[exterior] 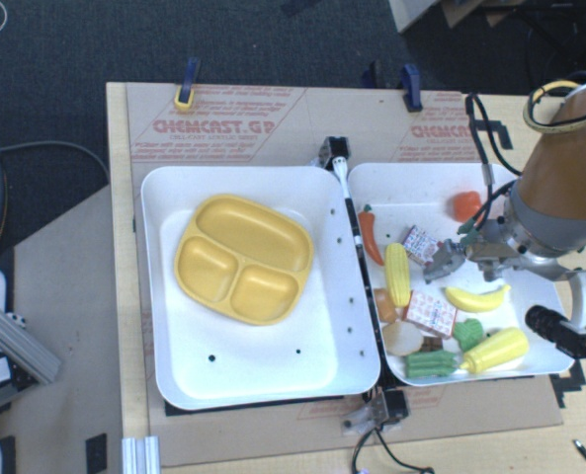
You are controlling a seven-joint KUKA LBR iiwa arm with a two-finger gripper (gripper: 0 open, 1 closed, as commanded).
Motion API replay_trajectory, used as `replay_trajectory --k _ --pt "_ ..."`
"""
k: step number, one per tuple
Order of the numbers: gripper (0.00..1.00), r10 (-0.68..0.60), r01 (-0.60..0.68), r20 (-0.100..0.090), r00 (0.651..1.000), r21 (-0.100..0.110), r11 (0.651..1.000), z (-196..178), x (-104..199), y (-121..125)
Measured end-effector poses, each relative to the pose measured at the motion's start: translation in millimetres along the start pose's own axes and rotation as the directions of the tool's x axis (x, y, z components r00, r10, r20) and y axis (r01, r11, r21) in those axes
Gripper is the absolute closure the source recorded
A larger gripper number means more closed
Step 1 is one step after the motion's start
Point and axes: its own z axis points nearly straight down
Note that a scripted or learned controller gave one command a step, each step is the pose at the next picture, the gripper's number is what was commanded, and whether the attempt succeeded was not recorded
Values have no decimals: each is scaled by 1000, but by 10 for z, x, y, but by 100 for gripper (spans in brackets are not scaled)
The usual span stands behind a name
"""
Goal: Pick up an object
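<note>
My gripper (449, 258) hangs low over the middle of the right bin (411, 181), reaching in from the right under the grey and orange arm. Just left of it lie a small patterned packet (420, 241) and a corn cob (398, 274). A banana (476, 298) sits right below the wrist. Near the front of that bin are a red-and-white box (431, 314), a yellow bottle (495, 351) and a green vegetable (431, 364). A red-orange piece (465, 205) rests near the back, and a red chili (371, 237) lies along the bin's left wall.
The left bin (174, 265) holds a yellow three-compartment plate (243, 259). A black divider rail (353, 255) runs between the two bins. Black cables (480, 126) trail over the board behind the right bin. Blue and yellow clamps hold the board's far edge.
</note>
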Motion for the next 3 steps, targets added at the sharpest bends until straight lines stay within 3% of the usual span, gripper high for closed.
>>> replay_trajectory --k 1,3 --pt "0 -3 3 2 1000 -14 1000 -69 1 31" --pt "0 -3 3 0 1000 -9 1000 1074 -32 -29"
